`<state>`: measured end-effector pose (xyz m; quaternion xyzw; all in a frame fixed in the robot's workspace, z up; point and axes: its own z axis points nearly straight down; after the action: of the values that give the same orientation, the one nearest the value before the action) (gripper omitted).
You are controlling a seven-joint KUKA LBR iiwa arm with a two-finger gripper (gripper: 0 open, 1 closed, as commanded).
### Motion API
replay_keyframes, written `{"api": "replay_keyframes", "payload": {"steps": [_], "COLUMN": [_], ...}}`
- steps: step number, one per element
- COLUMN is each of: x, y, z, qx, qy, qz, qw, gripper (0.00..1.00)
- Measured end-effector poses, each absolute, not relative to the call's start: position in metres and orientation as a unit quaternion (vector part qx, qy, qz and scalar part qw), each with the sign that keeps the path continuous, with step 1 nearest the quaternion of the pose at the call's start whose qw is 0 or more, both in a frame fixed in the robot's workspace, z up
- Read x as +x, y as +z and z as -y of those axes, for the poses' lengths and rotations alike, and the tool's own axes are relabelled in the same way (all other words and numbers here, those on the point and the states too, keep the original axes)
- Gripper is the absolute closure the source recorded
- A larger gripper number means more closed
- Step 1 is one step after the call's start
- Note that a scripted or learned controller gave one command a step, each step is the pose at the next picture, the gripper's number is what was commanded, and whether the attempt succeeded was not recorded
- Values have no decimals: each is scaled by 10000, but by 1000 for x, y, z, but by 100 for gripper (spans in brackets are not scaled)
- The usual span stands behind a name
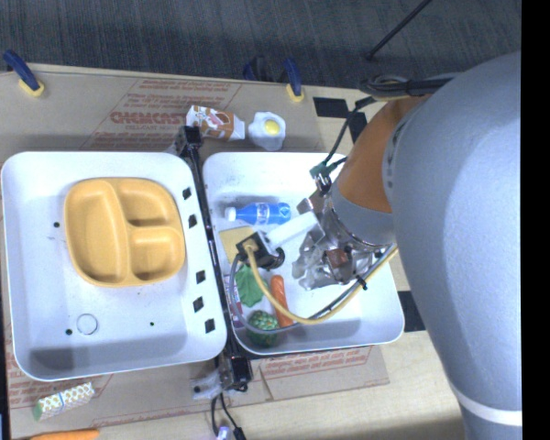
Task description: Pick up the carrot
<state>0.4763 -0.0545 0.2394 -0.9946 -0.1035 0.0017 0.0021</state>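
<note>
The carrot (278,294) is a short orange piece lying in the right bin (376,324), near its front left part. It rests beside a green leafy item (250,287) and a green-filled cup (263,321). My gripper (313,266) hangs low over the middle of the right bin, just to the right of the carrot and slightly behind it. Nothing is visibly held in it. The arm's grey body covers the right side of the bin.
A blue bottle (260,213) lies toward the back of the right bin. The left bin (27,273) holds a yellow divided tray (124,229). Behind the bins sit a small carton (211,122) and a white and yellow item (268,129).
</note>
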Motion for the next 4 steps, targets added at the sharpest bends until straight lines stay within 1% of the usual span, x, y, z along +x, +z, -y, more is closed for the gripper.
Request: {"api": "replay_keyframes", "payload": {"steps": [1,2,3,4], "x": [476,498,477,512], "y": [322,190,247,310], "z": [19,20,20,54], "qx": [-9946,-9947,-9946,-9918], "qy": [17,35,25,16], "qz": [1040,1028,1039,1274], "qw": [12,23,18,17], "gripper": [100,100,100,100]}}
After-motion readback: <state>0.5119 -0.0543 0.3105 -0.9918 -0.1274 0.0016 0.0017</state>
